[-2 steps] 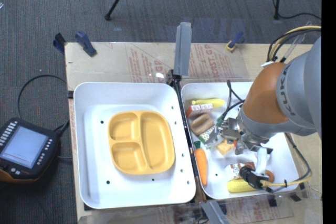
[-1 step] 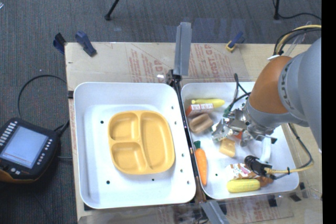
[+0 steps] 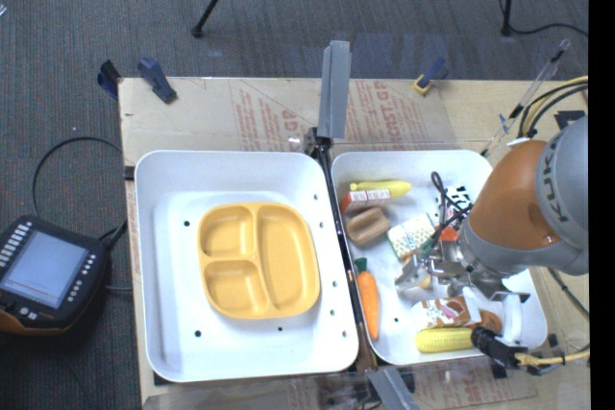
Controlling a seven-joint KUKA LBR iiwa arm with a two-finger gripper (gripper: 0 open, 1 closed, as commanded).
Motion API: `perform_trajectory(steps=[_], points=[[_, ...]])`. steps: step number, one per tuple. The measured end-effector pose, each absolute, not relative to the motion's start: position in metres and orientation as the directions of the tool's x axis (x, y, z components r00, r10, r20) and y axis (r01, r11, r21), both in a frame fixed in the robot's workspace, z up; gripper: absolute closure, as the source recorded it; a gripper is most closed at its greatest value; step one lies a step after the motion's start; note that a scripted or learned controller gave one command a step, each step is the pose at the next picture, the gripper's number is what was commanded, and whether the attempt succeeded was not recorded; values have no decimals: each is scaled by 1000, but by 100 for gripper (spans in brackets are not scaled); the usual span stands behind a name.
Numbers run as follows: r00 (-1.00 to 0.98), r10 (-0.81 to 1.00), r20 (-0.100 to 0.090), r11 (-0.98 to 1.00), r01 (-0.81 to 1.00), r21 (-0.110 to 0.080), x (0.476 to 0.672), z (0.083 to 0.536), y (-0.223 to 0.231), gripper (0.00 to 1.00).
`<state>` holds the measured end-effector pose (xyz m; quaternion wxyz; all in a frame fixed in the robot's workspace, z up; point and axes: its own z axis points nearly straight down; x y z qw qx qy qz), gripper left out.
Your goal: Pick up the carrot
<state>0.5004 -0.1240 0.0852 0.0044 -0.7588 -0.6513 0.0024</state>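
Because the carrot [image 3: 368,302] lies against the left wall of the right bin [image 3: 408,160], apart from the pincer [image 3: 430,271] sunk among other toys, whose opening cannot be told, the wall could be struck or a neighbouring toy seized instead.

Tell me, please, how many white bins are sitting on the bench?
2: the left bin holds a yellow divided plate; the right bin holds the carrot and other toy food.
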Motion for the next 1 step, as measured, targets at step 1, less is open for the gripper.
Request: perform_trajectory(steps=[1], points=[[104, 995, 0, -104, 995, 2, 588, 191, -122, 0]])
